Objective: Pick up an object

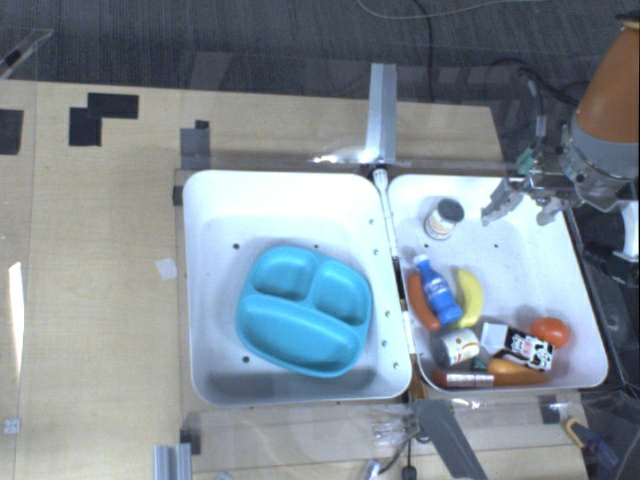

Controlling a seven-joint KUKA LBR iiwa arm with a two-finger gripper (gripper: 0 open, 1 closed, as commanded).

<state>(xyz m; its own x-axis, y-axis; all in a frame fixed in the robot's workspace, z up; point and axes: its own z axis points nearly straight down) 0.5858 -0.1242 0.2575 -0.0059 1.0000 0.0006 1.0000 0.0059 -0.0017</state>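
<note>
My gripper (522,208) hangs over the far right part of the right bin (580,288), open, with nothing between its fingers. To its left a small white jar with a dark lid (443,218) stands in the bin. Nearer the front lie a blue bottle (437,290), a banana (469,296), an orange-red sausage-shaped toy (421,303), a small cup (461,347), a black-and-white carton (528,348), an orange ball-shaped toy (551,332) and a carrot (515,371).
The left bin (215,218) holds a blue divided plate (304,309). A metal post (382,118) rises at the back between the bins. A black cable (430,28) lies on the floor behind the bench.
</note>
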